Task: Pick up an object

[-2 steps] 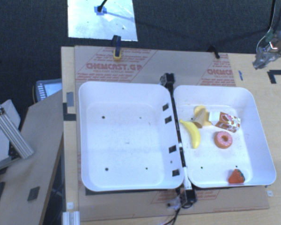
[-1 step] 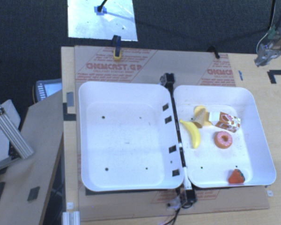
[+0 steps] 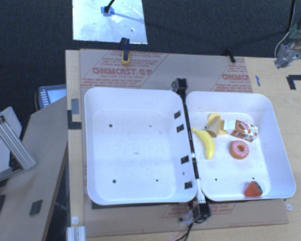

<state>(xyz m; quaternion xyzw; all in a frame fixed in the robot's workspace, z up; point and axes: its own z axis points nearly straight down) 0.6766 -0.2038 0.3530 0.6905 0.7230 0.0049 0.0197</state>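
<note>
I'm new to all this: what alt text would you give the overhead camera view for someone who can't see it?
Two shallow white bins sit side by side on a bench; the right bin holds a banana, a donut, a small carton, an ice cream cone and a strawberry. The gripper hangs at the upper right, off the bins.

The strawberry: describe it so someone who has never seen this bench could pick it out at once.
Look at the right-hand white bin, the one holding the toy food. Follow its near edge toward the right corner, where the strawberry lies alone, apart from the cluster higher up. It is the only solid red piece, with a dark leafy end, unlike the yellow banana and the round pink donut.
</note>
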